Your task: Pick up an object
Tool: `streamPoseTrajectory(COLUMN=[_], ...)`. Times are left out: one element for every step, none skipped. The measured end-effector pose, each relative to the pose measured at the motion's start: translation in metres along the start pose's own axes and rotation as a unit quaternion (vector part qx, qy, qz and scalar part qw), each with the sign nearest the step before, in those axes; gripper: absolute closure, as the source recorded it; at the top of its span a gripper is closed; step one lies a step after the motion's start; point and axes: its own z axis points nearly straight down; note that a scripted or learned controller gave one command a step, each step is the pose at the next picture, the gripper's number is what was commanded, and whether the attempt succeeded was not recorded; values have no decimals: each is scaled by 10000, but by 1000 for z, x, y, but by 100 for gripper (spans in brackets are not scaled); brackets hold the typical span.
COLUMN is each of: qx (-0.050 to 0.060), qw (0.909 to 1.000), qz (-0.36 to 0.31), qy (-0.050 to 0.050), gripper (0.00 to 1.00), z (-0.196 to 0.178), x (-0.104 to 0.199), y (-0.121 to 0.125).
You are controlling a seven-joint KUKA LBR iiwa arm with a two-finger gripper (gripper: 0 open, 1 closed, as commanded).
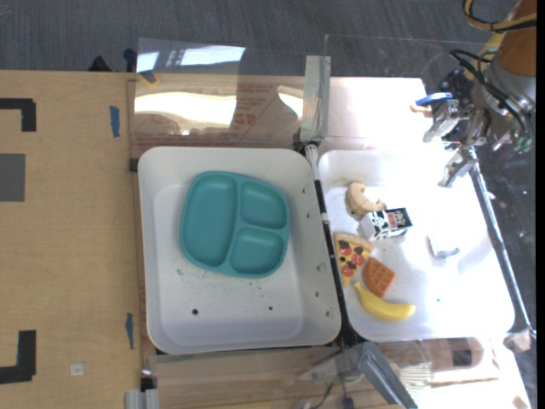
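In the right bin (477,254) lie several toy foods: a beige bread piece (362,198), a small black-and-white carton (388,221), a pizza slice (349,254), an orange waffle (379,277) and a yellow banana (385,307). A small pale piece (443,250) lies apart from them, toward the bin's right side. My gripper (447,152) hangs above the bin's far right corner, well away from the foods. Its two metal fingers (456,167) stand apart with nothing between them.
The left bin (162,296) holds a teal divided plate (234,224). A clear upright panel (315,100) stands behind the bins at their divide. Cables hang around the wrist (502,66) at the top right.
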Motion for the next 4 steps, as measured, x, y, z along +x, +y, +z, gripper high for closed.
streamPoseTrajectory(qx=[-6,6,21,24], qw=[9999,9991,9991,9999], qz=[156,-417,-427,-108], qy=[27,-15,-58,-79], gripper=[0,0,100,100], z=[33,144,131,29], x=[8,10,7,13], y=[-37,-36,-34,-35])
